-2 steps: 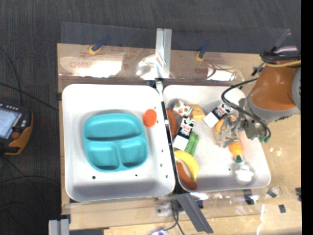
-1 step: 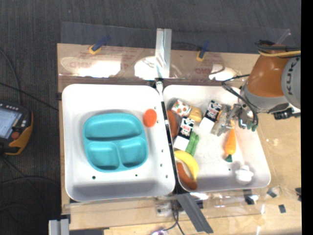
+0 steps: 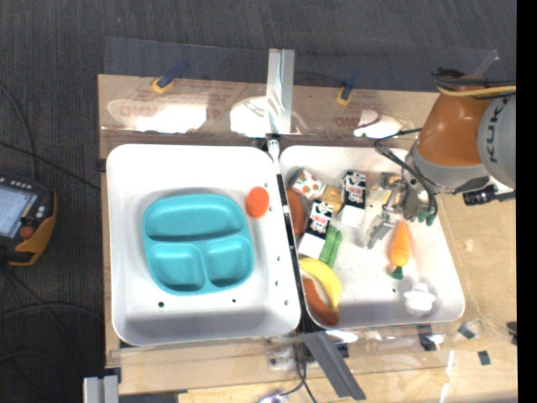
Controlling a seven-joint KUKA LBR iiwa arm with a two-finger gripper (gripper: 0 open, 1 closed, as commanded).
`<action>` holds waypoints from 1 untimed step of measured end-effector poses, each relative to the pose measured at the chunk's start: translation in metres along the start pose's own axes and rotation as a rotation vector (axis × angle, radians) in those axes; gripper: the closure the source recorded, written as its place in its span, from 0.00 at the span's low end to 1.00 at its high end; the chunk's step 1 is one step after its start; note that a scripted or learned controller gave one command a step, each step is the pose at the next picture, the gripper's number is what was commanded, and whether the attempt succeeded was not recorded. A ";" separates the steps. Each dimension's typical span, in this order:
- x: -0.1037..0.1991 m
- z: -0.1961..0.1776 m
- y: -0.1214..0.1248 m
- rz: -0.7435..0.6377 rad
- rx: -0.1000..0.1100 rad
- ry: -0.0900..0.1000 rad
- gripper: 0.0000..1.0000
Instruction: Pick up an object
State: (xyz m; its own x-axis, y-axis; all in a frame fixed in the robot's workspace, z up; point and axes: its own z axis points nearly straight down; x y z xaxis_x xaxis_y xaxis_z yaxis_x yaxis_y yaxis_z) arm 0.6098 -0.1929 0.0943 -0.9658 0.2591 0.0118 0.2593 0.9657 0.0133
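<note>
My gripper (image 3: 379,222) hung spread and holding nothing just left of the toy carrot (image 3: 400,245); nothing lifted yet, grasp remained.

- The arm (image 3: 470,141) is cut off by the right edge.
- The jaws' state is too small and cluttered to tell.
- The handheld controller (image 3: 23,217) is cut by the left edge.
- The brown item (image 3: 322,302) lies partly under the banana (image 3: 323,280).

My one fixed camera looks down at a slant from above the bench (image 3: 126,91), far enough back to frame both white bins, the left bin (image 3: 126,309) and the right bin (image 3: 440,296), plus dark floor (image 3: 50,40) beyond.
</note>
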 end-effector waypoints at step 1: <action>0.059 0.004 -0.037 0.157 0.009 -0.026 0.00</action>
State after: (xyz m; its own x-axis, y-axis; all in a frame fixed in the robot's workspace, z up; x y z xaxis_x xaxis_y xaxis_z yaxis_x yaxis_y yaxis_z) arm 0.5432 -0.2133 0.0904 -0.9132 0.4073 -0.0127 0.4073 0.9133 0.0042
